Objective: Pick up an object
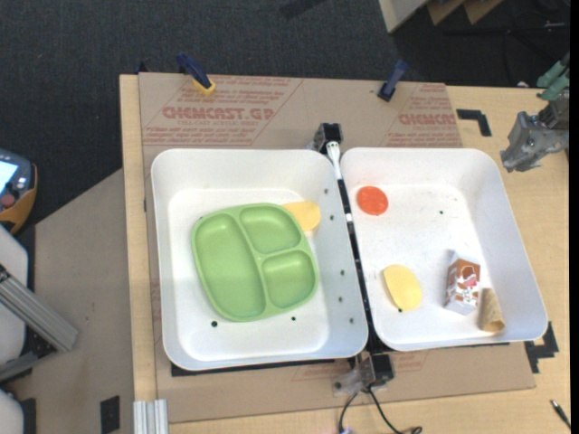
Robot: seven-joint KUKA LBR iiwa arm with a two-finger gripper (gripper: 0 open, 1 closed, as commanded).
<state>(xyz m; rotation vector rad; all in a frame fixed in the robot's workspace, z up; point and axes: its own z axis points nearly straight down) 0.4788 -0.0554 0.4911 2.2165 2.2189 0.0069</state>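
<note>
Green and three-part, a divided plate (256,261) lies in the left bin (172,269), a yellow piece (303,213) touching its upper right rim. The right bin (511,242) holds an orange disc (372,200) near its upper left, a yellow lump (403,287) lower down, and a small printed carton (462,286) beside a tan cone (490,310). The pincer (536,143) hangs just outside that bin's upper right corner, above the desk (226,116).

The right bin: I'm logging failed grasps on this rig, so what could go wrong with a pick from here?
1. The small carton and the brown cone lie together by the right bin's wall; a grasp there may catch both or hit the wall.
2. The orange disc and yellow piece look flat, so the gripper might slide off.
</note>
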